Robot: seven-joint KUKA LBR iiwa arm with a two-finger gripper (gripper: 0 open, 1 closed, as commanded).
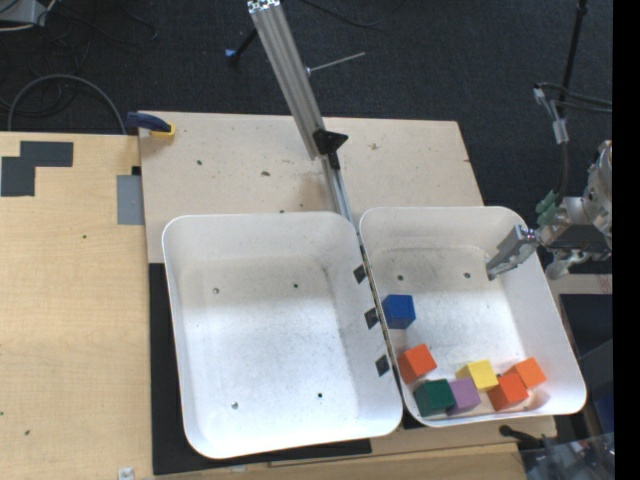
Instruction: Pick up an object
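- Pincer (508,254) seen low at the right bin's (470,226) far right rim, nothing between its fingers; whether released or clenched cannot be told.
- Blue cube (399,310) lies well apart to its left, free on all sides.
- Orange cube (417,360) lies beyond, with the green cube (433,396), purple cube (464,393) and yellow cube (481,373) touching in a near-wall cluster.
- Risk judged: rim strike on descent; fingers jamming between packed cubes.
- Open floor noted between pincer and blue cube.
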